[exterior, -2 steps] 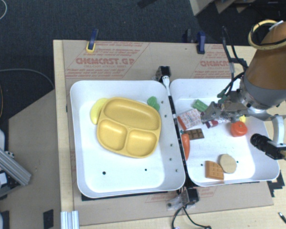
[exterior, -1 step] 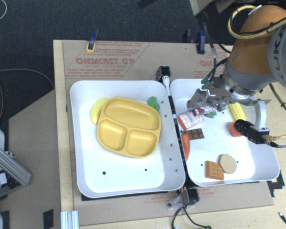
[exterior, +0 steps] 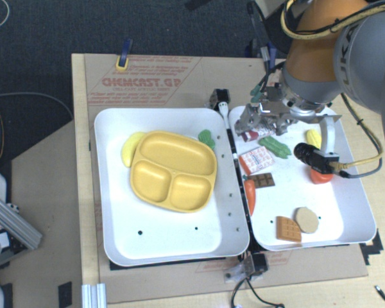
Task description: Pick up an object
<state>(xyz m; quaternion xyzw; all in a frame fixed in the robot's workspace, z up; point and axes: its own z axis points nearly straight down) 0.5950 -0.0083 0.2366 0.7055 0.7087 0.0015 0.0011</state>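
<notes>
Green pod (exterior: 274, 147) in right bin (exterior: 356, 207), upper middle, long axis slanting down-right. Just below and right of gripper (exterior: 260, 124); nearest pick by my guess. Grip state: cannot tell. Card (exterior: 256, 161) and carrot (exterior: 249, 194) near, cracker (exterior: 288, 229) toward front. Left bin (exterior: 112, 191) bears yellow tray (exterior: 172, 171). Cardboard (exterior: 147, 79) beneath; dark floor (exterior: 64, 18) beyond.

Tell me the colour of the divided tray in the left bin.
Yellow; the three-compartment plastic tray shows clearly in the camera view.

Dark carpet floor (exterior: 83, 18) around brown cardboard-topped bench (exterior: 147, 76) (red print), yellow clamp (exterior: 122, 61) at edge
</notes>
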